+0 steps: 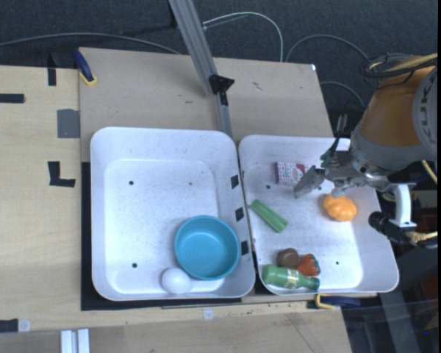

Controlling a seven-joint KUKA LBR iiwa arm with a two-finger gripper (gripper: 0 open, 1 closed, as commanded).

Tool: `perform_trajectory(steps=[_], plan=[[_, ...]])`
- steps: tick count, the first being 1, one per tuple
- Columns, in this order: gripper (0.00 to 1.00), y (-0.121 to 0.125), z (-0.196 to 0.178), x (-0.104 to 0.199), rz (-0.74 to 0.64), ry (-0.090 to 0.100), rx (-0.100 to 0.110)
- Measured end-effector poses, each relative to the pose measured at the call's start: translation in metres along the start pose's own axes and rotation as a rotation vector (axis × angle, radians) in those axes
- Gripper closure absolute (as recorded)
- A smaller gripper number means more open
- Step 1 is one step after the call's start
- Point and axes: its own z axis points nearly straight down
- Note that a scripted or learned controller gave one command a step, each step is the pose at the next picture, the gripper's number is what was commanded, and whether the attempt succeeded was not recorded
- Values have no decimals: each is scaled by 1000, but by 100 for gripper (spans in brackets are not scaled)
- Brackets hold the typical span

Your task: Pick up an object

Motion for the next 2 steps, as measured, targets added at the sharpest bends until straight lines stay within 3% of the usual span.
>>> perform_trajectory(steps=[1, 2], plan=[[0, 0, 0, 0, 0, 0, 0], [0, -11, 57, -1, 2, 0, 7]])
